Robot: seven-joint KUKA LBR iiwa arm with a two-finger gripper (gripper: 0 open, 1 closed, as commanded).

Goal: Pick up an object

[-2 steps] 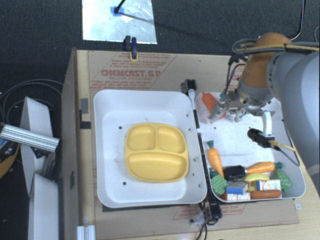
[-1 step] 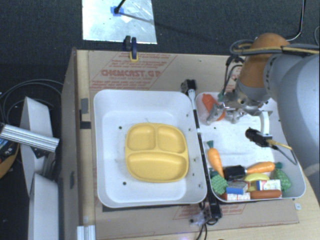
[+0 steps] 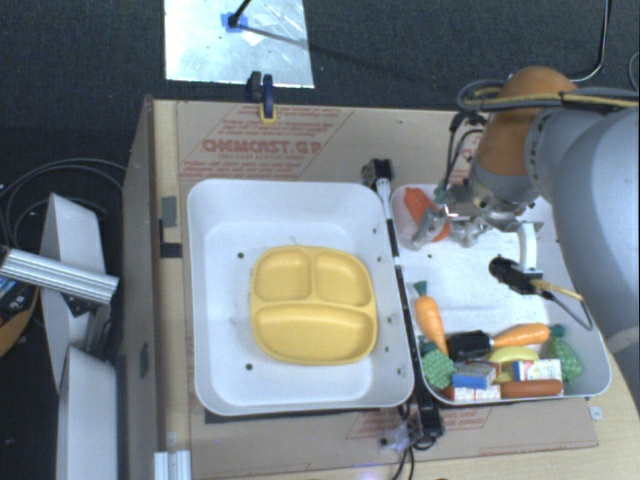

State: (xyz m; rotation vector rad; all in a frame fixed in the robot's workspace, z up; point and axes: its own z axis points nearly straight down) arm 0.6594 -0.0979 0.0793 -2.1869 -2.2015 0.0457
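Gripper (image 3: 447, 226) hangs low over the far left corner of the right bin (image 3: 466, 290), close against a red-orange piece (image 3: 413, 206) that sits by the bin's corner wall. At this slant I cannot tell whether it is open or closed, nor whether the piece is actually gripped. My reading is that the reach-and-grasp step is in hand, with that piece as the likely thing to pick. The next move calls for a sure closing on it and then a straight lift, clear of the rim. Going by size, the grey arm (image 3: 590, 178) fills the right side and covers part of that bin. The left bin (image 3: 215, 268) holds a yellow divided plate (image 3: 313, 303) in its middle, well apart from the work. In the right bin the middle floor is bare, which gives open room to pull back toward. A heap of toy food (image 3: 505, 366) crowds the near end, and a carrot (image 3: 430, 320) lies beside the wall between the two bins. Two walls hem in the corner, so there is little sideways room, and a piece pressed against the wall could slip.
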